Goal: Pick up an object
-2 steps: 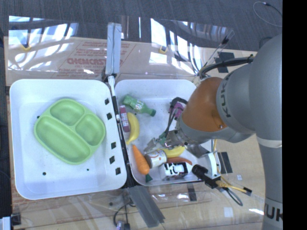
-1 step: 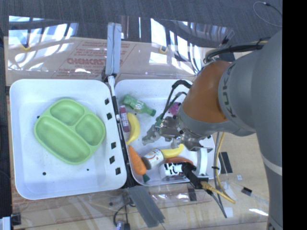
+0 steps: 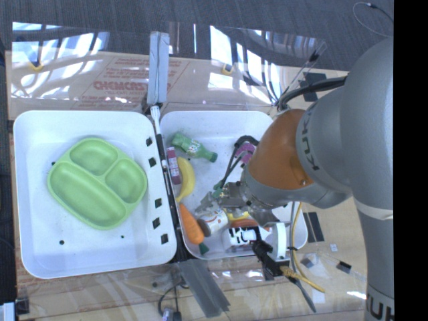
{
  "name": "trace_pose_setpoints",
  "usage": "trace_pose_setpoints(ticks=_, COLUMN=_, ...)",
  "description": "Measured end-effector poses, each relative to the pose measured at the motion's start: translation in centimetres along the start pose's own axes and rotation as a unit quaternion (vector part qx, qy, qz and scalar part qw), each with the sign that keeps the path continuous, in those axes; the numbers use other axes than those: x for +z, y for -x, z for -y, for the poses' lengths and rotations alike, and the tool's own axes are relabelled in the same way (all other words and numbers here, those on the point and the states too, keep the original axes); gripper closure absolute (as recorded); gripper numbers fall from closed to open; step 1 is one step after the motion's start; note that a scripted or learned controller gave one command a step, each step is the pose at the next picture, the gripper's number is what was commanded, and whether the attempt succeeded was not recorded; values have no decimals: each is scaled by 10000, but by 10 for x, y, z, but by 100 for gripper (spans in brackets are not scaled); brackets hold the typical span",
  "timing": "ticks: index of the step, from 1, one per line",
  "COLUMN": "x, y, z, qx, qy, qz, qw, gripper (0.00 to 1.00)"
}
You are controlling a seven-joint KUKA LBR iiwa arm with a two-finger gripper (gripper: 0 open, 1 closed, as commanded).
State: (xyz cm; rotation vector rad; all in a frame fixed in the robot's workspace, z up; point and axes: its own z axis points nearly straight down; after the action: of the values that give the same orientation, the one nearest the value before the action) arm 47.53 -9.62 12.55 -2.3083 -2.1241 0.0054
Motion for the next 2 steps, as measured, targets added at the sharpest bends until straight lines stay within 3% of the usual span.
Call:
trace_pose_setpoints(ticks=1, x=-66, y=-19, z=-24, qx=432, qy=16, qz=0, qw=9991, gripper=0)
trace_pose_setpoints(ticks=2, x=34, y=9, z=-2, qx=24, qy=24, qz=3, qw=10000, gripper=0)
